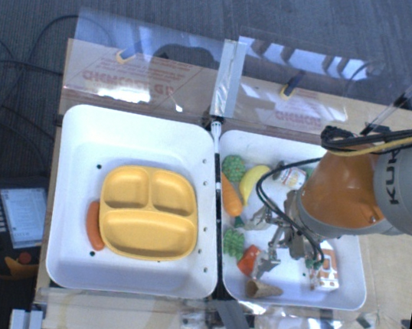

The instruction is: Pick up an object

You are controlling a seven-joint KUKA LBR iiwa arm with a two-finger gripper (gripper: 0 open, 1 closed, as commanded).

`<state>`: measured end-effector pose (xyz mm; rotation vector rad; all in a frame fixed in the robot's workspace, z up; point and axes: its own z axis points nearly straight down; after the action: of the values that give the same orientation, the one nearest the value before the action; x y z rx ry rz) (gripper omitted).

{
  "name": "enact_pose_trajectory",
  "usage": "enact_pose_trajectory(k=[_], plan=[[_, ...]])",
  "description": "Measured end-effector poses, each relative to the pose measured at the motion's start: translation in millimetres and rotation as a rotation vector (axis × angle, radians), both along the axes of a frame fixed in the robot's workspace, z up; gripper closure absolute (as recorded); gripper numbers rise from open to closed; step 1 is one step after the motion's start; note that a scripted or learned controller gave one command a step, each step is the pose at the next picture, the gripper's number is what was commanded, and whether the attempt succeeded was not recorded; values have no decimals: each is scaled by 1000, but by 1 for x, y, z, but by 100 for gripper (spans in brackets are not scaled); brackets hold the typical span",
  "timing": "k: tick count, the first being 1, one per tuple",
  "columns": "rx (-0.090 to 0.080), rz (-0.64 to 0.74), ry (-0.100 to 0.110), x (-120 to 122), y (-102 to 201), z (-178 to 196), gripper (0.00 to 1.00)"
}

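Jaws look spread, nothing between them; gripper hangs low in the right bin, just right of the red piece by the green broccoli-like toy. Straddle the red piece before closing (items crowd here), descend straight, avoid clipping the brown cone.

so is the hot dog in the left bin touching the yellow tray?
Touching. The camera view shows the hot dog lying tight against the left edge of the yellow tray, partly tucked under its rim, with no white bin floor between them.
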<state>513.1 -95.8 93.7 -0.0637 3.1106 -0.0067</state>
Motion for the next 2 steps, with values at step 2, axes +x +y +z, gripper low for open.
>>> enact_pose_trajectory(k=[2], plan=[[7, -137, 14, 49, -16, -2, 0]])
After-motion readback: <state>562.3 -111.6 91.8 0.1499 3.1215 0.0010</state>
